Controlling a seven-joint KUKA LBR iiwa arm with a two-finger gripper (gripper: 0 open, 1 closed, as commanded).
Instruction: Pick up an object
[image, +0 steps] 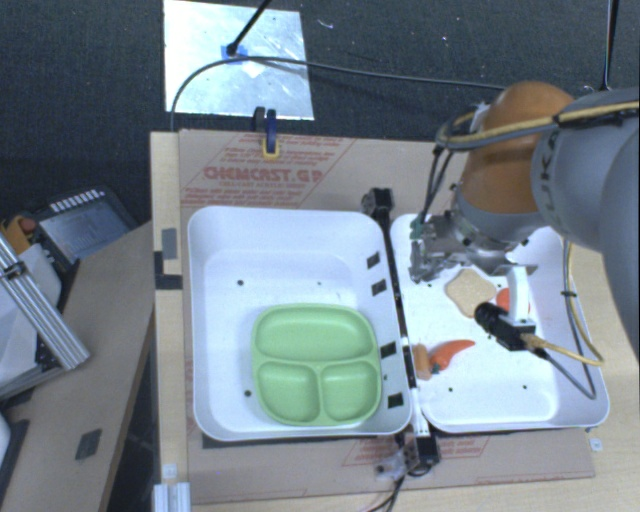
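Grey arm reaches into the right bin (575, 405); the gripper (428, 262) sits low near that bin's upper left corner, its state not discernible. A tan slice-like object (469, 292) lies just beside it. An orange carrot-like piece (450, 351) lies nearer the front. The left bin (225, 240) holds a green divided plate (315, 362).

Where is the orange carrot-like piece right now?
The orange carrot-like piece lies in the right bin, near its left wall and front half, below the tan slice and apart from the hand.
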